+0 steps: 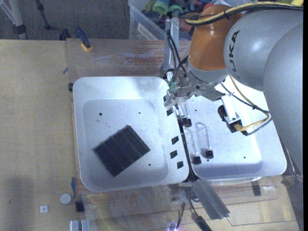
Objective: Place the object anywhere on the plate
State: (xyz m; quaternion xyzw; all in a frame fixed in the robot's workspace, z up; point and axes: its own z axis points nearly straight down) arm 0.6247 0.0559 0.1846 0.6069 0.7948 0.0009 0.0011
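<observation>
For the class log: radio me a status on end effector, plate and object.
End effector low in right bin, nothing seen between its clear fingers. Dark ridged plate lies in left bin. Object not identifiable.

dark ribbed plate (121,149), flat, left bin (86,97)

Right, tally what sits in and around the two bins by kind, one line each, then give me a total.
White bins: 2, left bin and right bin
Dark ridged plate: 1, lying in the left bin
Clear objects: 1, lying in the right bin below the gripper
Robot arms: 1
Total: 5
</observation>
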